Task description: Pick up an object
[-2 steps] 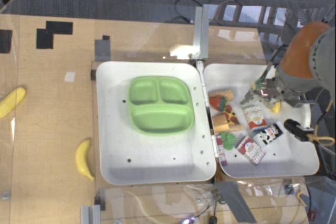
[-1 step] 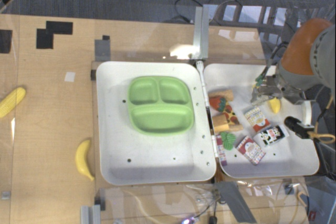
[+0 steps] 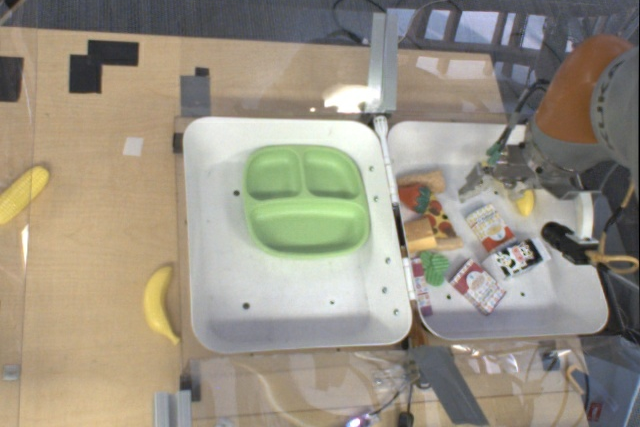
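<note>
The right bin (image 3: 560,315) holds several small objects. A red and tan toy food piece (image 3: 420,195) lies at its left, with a tan block (image 3: 420,233) and a green piece (image 3: 433,265) below it. Three printed packets (image 3: 487,220) (image 3: 518,257) (image 3: 476,285) lie in the middle, and a small yellow piece (image 3: 524,203) sits further right. My gripper (image 3: 483,177) hangs over the upper middle of this bin, just above the top packet and left of the yellow piece. Nothing is visibly held in it.
The left bin (image 3: 215,315) carries a green divided plate (image 3: 305,200). Two yellow bananas (image 3: 160,303) (image 3: 20,195) lie on the bench left of the bins. A metal divider post (image 3: 381,65) stands between the bins at the back. A black part (image 3: 565,243) juts over the right bin's right side.
</note>
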You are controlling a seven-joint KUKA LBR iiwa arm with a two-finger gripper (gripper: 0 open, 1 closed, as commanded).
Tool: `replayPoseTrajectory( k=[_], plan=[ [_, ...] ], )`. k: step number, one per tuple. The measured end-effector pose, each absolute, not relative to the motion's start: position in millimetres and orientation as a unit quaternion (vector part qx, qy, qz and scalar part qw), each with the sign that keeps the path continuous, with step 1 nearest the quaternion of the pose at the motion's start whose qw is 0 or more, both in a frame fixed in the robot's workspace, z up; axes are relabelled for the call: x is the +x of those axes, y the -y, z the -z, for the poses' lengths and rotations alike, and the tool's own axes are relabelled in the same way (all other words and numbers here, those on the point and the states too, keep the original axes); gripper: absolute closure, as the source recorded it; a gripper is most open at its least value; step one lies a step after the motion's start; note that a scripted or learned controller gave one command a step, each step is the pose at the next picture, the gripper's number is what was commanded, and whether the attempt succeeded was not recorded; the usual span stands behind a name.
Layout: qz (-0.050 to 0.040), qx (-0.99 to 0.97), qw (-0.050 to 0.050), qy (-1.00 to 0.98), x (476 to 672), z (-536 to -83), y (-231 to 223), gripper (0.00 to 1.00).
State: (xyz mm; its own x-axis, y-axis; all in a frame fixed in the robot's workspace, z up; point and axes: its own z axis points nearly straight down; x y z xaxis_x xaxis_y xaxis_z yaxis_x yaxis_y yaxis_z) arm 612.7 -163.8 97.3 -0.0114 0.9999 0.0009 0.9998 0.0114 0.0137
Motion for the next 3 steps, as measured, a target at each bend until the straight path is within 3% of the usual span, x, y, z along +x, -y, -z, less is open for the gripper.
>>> replayPoseTrajectory(
  k=[1,2,3],
  plan=[
    [-0.0033,0.702,0.004,-0.712,537.6,-88,185,0.0],
    [-0.0053,0.701,0.004,-0.713,540.3,-97,183,1.0],
    [-0.0005,0.697,0.0,-0.717,507.5,-183,130,1.0]
  ],
)
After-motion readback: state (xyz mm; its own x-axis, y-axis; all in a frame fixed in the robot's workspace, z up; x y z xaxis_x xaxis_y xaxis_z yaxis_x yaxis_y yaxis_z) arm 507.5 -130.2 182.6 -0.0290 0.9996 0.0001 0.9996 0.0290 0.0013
